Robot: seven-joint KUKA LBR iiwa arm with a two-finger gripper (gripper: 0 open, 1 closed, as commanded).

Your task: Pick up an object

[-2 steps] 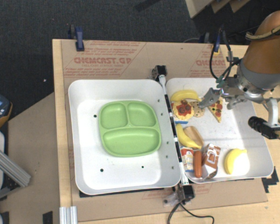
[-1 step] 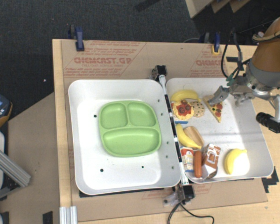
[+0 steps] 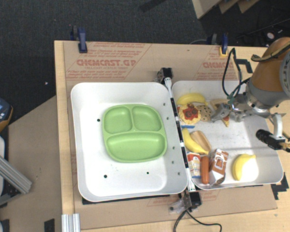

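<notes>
Down over the right-hand shallow white bin (image 3: 261,134) goes the grey arm with its orange band (image 3: 273,71), reaching in from the right side, and its hand (image 3: 221,111) hangs low near the bin's back wall. Whether the hand is spread or pressed together, I cannot tell; the metal tip is too small and cluttered to read, and nothing is clearly seen in its grip.

Everything worth picking sits in this right bin. Just left of the hand lies a flat red-and-tan toy pizza slice (image 3: 190,113), and behind that, against the back wall, a curved yellow plastic banana (image 3: 191,99). A small orange-yellow piece (image 3: 226,120) lies right at the hand's tip, touching or nearly so; I cannot say which. Along the bin's left wall rests a toy hot dog in a yellow bun (image 3: 197,142). In the front left corner sits a red sausage-like toy (image 3: 205,167), with a brown-and-white packet-shaped toy (image 3: 219,161) just beside it. Further right along the front wall, a pale yellow lemon-like toy (image 3: 244,166).

Left of this bin, touching edge to edge, is the 2nd shallow white bin (image 3: 87,144), carrying a light green 3-compartment plastic plate (image 3: 134,132). Both bins rest on the brown cardboard-covered tabletop (image 3: 111,62).
</notes>
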